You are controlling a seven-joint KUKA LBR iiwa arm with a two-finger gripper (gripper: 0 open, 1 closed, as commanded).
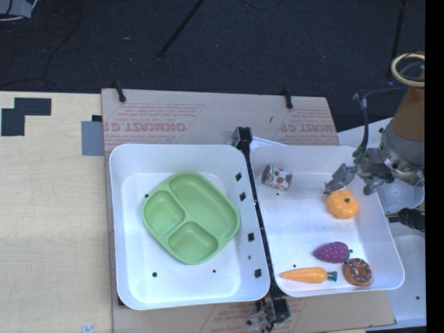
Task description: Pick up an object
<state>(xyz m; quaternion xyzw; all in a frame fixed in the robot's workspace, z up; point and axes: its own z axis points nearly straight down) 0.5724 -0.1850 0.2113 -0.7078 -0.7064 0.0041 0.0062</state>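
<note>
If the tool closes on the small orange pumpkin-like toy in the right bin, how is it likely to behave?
The orange toy looks round and smooth, so it may roll or squirt sideways if pinched off-centre. It looks like a hollow plastic play food, so probably light and stiff. It lies clear of the bin wall, with the tool just above-left of it, so a nudge would likely shift it.

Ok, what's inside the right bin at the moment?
The right bin holds a small can on its side, an orange fruit, purple grapes, a carrot and a donut. The gripper covers a patch of floor just above the fruit.
</note>
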